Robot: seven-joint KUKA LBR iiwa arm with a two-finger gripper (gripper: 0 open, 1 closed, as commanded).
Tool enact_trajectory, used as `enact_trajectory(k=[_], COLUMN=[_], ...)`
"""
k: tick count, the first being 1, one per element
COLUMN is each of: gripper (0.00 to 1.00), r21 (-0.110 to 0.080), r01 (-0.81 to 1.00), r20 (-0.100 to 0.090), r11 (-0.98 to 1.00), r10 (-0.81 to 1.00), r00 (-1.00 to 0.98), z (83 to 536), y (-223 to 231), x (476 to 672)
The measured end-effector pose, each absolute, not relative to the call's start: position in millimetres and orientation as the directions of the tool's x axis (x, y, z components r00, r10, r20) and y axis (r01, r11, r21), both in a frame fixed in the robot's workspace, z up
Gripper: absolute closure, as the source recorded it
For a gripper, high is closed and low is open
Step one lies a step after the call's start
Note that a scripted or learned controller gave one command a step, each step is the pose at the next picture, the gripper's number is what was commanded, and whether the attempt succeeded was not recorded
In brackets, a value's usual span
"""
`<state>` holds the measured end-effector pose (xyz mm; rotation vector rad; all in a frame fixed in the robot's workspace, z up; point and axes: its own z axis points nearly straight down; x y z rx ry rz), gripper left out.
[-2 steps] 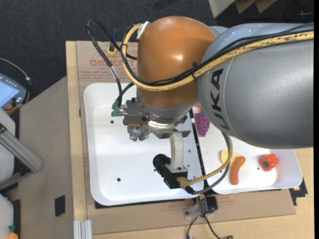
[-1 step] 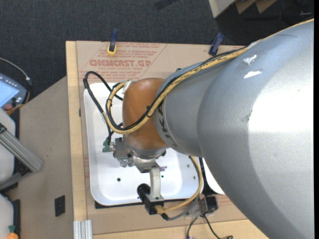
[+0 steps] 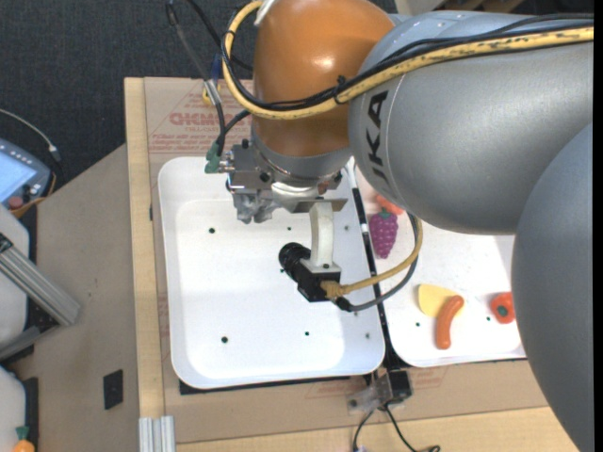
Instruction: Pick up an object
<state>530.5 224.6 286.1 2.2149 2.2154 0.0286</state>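
My gripper (image 3: 252,207) hangs over the upper part of the left white bin (image 3: 203,290), under the orange wrist band. Nothing shows in its grasp. In the right bin (image 3: 471,348) lie a purple bunch of grapes (image 3: 383,233) by the dividing wall, a yellow piece (image 3: 431,298), an orange sausage-shaped piece (image 3: 447,320) and a red-orange piece (image 3: 504,307). A small pink-red thing (image 3: 388,206) peeks out just above the grapes. All of these lie well to the right of the gripper. The big grey arm hides much of the right bin.
Both bins sit on a brown cardboard sheet (image 3: 151,139). A black rail (image 3: 369,252) runs between the bins. Grey equipment (image 3: 28,281) stands off the bench at the left.
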Motion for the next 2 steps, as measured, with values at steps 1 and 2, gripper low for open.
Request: enact_trajectory(k=[1,2], gripper=[1.00,1.00], r21=[0.002,0.005], r01=[1.000,1.000], r20=[0.001,0.001], r11=[0.000,0.001], r10=[1.000,1.000], r00=[0.000,-0.001], z=[286.2,318.9], y=[224.7,224.7], x=[526.5,546.3])
